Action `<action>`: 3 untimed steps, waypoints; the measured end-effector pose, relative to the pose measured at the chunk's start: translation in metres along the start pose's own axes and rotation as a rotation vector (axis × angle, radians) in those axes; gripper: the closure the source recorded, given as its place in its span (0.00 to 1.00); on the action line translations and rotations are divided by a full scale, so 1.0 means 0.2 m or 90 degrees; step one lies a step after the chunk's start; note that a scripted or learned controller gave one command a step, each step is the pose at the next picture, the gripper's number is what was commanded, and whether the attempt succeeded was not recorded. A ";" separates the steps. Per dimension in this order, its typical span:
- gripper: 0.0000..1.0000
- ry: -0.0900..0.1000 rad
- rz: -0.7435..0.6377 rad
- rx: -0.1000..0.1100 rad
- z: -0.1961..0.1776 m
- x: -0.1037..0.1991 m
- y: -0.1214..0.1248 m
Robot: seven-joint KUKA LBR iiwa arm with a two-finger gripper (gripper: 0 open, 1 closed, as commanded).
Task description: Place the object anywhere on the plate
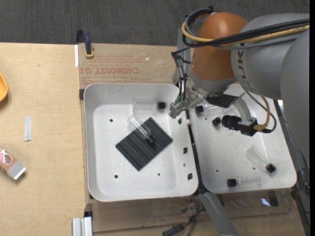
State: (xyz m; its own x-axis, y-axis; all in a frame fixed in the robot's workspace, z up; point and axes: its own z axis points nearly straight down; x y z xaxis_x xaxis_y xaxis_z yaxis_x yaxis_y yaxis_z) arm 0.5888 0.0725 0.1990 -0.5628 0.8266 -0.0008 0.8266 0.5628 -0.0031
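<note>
A clear tube (141,127) lies across a black ribbed plate (143,144) in the left white bin (98,181). The tool (176,108) hovers near the bins' divide; its grip cannot be told.

A clear tube (141,127) lies on the black plate (143,143) in the left bin (98,95); the hand (177,107) hovers near its right rim.

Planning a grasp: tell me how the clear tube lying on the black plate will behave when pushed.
The tube looks round and smooth, so it would probably roll or slide. It lies across the ribbed plate, whose grooves might check it. It looks thin-walled and clear, so likely light.
</note>
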 end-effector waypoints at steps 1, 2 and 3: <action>0.00 0.000 0.000 0.000 0.00 0.00 0.00; 0.00 0.001 -0.128 -0.001 -0.16 0.26 -0.29; 1.00 0.000 -0.124 -0.001 -0.20 0.25 -0.29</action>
State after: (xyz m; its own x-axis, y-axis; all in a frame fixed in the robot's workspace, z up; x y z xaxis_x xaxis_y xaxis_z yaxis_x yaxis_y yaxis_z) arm 0.5134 0.0808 0.2395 -0.7126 0.7016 -0.0004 0.7016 0.7125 -0.0019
